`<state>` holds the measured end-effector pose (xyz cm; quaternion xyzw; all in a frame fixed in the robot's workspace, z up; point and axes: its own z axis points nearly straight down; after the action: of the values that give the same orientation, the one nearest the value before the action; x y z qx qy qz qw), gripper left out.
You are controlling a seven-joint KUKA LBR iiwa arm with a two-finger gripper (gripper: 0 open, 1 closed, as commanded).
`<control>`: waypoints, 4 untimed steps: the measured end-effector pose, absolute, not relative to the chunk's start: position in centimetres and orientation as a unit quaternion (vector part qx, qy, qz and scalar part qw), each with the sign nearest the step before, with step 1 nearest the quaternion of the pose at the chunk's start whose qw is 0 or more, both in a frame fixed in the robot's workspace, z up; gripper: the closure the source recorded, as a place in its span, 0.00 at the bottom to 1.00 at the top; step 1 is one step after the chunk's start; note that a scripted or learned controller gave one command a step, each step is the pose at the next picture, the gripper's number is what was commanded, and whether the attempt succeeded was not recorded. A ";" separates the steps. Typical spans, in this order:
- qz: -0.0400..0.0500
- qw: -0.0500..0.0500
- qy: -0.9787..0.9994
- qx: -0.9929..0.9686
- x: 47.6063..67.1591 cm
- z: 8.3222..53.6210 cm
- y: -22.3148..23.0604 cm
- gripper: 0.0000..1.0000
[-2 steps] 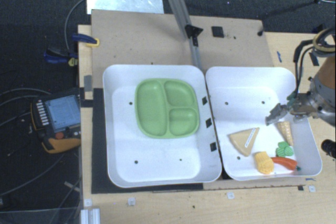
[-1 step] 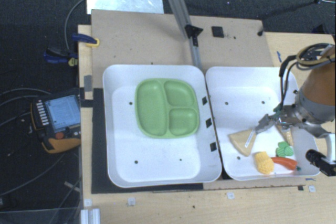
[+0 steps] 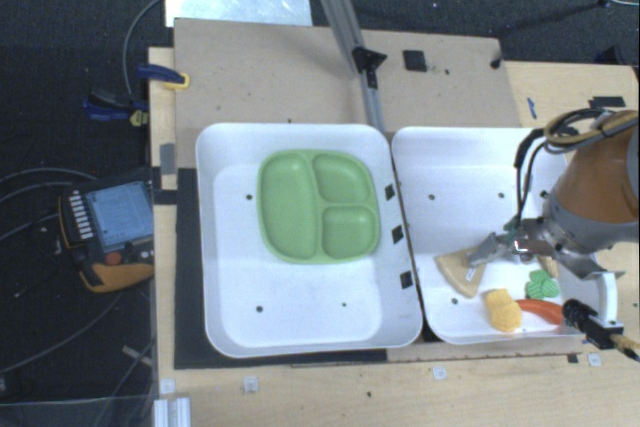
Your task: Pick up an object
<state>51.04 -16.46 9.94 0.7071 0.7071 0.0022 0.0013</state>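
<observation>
My gripper (image 3: 542, 269) hangs low over the front right part of the right bin (image 3: 450, 165), and it is open, its two fingers spread wide. The left finger (image 3: 487, 251) points at a tan wedge (image 3: 459, 273) and seems to touch its top edge. A small green leafy piece (image 3: 543, 286) lies between the fingers, partly under the wrist. Just in front of it lie a yellow lumpy piece (image 3: 503, 309) and an orange carrot (image 3: 541, 311). Nothing is gripped.
The left bin (image 3: 230, 315) holds a green divided plate (image 3: 318, 205). The arm's orange band (image 3: 600, 185) and its black cables (image 3: 535, 150) hang over the right bin's right side. A grey pole (image 3: 340, 5) slants over the bench's back edge.
</observation>
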 end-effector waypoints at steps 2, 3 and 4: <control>0.001 0.003 0.709 0.706 50.7 17.5 -16.4 1.00; 0.002 0.003 0.709 0.705 50.9 22.7 -16.5 1.00; 0.001 0.000 0.710 0.704 51.9 21.7 -11.4 1.00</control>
<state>51.88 -11.40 21.69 0.7037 0.7105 0.0013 0.0004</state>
